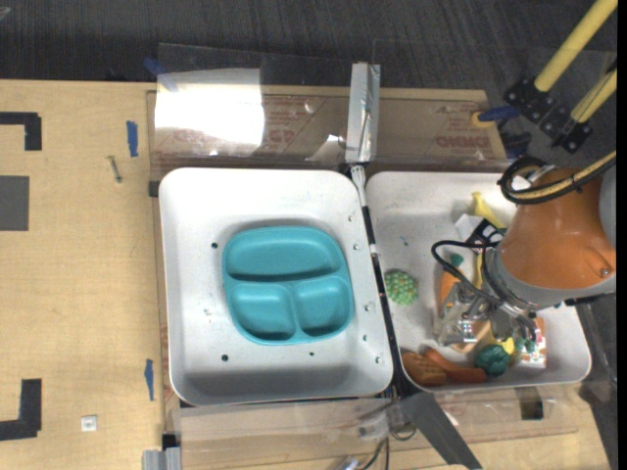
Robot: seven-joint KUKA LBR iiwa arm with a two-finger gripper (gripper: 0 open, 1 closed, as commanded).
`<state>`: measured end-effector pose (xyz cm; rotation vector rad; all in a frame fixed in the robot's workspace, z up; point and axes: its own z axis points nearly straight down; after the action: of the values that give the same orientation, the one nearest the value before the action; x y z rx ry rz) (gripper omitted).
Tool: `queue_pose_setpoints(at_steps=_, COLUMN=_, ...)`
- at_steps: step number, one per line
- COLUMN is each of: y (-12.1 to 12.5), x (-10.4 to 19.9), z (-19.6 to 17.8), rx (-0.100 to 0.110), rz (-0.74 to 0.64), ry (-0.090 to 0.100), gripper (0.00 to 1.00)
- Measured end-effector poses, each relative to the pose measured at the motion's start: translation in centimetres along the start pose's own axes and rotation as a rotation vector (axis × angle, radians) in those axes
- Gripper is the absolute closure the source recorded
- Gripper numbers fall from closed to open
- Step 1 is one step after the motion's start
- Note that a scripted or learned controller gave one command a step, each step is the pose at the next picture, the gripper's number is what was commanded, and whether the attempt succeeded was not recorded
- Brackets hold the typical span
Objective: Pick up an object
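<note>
Two shallow white bins are set side by side on the bench, so that objects can be drawn from one and the other kept as a separate area. The left bin carries a teal compartmented tray, laid flat near its middle with one long section at the back and two smaller ones in front; nothing is seen lying in any of them. The right bin holds the loose objects from which one is to be picked: a green nubbly ball rests near the bin's left wall, apart from the rest; an orange-brown, carrot-like piece lies along the front edge; a small teal object sits just beside it; and a yellow item is seen towards the back, partly behind the arm. The arm is reached in from the right and brought low over the crowded front part of this bin, its orange band covering much of what lies beneath. The tool is placed among the cluttered pieces, presumably to close on one of them, but whether it is apart, together or clamped on anything cannot be told, since the wrist and cables hide it. No object is seen lifted clear of the bin floor, so the pick is judged not yet done.
</note>
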<state>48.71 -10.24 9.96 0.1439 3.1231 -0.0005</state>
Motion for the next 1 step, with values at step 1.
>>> queue_pose_setpoints(at_steps=1, y=0.4, x=-5.66, z=-10.07, rx=0.001, rz=0.051, ry=0.004, gripper=1.0)
